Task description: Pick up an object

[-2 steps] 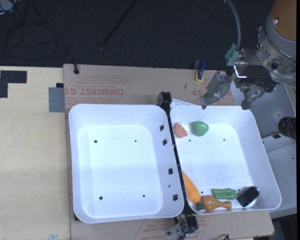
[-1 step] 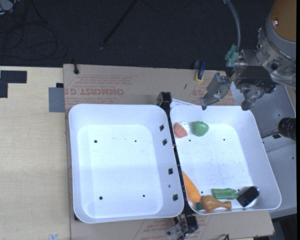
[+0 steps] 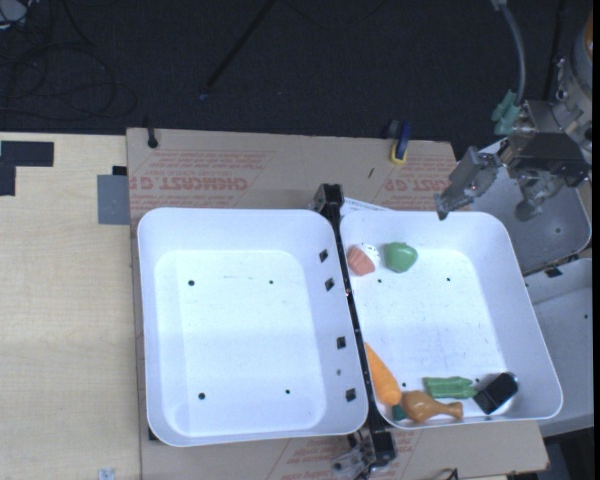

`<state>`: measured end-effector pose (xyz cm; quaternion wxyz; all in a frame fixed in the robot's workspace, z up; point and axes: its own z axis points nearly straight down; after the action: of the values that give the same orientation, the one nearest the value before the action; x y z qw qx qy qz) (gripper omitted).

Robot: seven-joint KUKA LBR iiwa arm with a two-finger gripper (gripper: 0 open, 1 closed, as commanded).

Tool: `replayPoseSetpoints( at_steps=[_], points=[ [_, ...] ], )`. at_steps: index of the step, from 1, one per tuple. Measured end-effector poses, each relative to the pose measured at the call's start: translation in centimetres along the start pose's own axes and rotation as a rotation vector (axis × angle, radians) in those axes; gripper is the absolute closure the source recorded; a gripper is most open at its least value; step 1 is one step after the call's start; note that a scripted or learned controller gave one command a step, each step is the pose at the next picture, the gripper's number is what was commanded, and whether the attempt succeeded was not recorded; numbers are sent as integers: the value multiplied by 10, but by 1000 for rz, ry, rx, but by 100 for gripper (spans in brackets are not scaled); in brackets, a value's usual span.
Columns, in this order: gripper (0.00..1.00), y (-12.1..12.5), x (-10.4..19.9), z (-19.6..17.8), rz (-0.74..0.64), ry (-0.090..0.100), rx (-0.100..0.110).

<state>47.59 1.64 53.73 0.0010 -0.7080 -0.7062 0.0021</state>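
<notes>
Progress: nothing lifted yet, you've still got the whole pick ahead.
Gripper (image 3: 467, 185): above the right bin's (image 3: 525, 298) far rim, fingers spread, empty.
Nearest target: green toy (image 3: 401, 257).

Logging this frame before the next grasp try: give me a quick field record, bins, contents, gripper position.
left bin: no objects seen
right bin: six items
far left corner: pink piece, green round piece
near edge: orange carrot, brown piece, green bar, black block
gripper: above right bin's far rim, nothing seen between fingers
finger state: unclear
</notes>
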Motion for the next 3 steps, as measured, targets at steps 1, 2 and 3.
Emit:
replayPoseSetpoints(
  at_steps=[1,2,3],
  points=[
    [0,0,-1,0,-3,1,0],
    [0,0,27,0,-6,2,0],
    [100,0,27,-10,-9,1,3]
  ],
)
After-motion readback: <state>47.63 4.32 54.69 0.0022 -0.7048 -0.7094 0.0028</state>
